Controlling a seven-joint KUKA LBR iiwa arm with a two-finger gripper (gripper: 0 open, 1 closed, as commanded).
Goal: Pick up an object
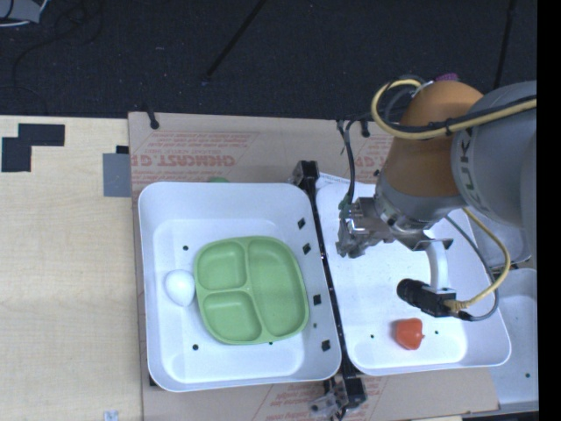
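Gripper [349, 240] over the left part of the right bin [372, 305], centre right of the frame.
How far it is open cannot be told, nor any hold. A red object [408, 332] lies apart, lower right. The left bin [166, 235] holds a green divided plate [250, 288] with a white egg-shaped object [180, 287] just beside its left edge.

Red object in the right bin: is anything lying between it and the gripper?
Nothing visible. The red object lies on bare floor of the right bin, with the gripper over that bin's left part.
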